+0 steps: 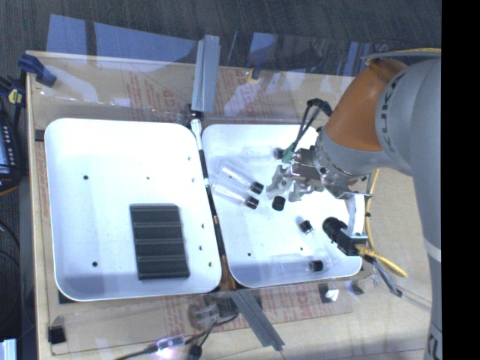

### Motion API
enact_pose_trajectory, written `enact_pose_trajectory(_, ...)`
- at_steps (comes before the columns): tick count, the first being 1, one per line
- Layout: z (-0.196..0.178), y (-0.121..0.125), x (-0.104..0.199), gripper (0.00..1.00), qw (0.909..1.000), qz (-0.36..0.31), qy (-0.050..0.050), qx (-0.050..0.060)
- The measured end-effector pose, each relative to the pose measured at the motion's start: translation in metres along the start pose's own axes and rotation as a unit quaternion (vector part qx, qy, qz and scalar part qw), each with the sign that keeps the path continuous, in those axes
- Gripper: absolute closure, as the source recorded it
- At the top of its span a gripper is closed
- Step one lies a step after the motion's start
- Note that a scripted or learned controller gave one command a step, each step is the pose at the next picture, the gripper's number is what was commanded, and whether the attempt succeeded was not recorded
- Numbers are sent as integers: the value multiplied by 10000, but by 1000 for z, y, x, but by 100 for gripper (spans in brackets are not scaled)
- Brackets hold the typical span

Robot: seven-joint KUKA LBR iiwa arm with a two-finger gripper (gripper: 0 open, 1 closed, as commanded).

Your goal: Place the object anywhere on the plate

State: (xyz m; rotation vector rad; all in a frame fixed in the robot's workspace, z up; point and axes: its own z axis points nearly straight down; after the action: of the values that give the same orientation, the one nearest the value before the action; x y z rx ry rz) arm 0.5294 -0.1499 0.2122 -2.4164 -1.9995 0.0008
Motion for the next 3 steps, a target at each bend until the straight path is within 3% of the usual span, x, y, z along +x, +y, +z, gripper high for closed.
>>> enact_pose_trajectory(1, 13, 8, 82, 100, 9999, -158, -11, 6)
enact_pose_trajectory(2, 23, -38, 158, 100, 9999, -128, -23, 12)
enact_pose_trajectory(3, -7, 12, 258, 100, 9997, 230, -12, 3)
